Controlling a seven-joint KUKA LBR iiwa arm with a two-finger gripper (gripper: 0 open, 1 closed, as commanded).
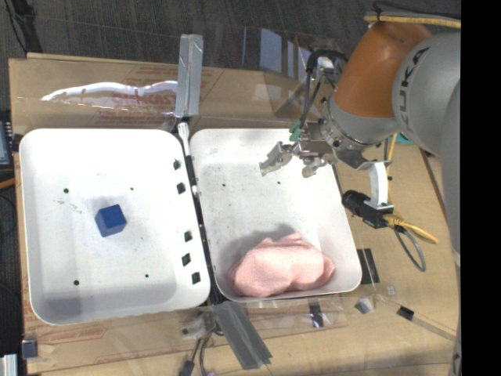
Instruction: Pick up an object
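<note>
A pink soft cloth lump [280, 266] lies at the near edge of the right bin [235, 202]. A small blue cube [110, 219] rests in the left bin [47, 178]. My gripper [291, 161] hangs above the far part of the right bin, well behind the pink lump. Its two grey fingers [272, 160] are spread apart with nothing between them.
A row of black clips runs along the divider [190, 210] between the two bins. The orange-banded arm [376, 69] leans in over the right bin's far right corner. Cardboard and tape lie behind the bins.
</note>
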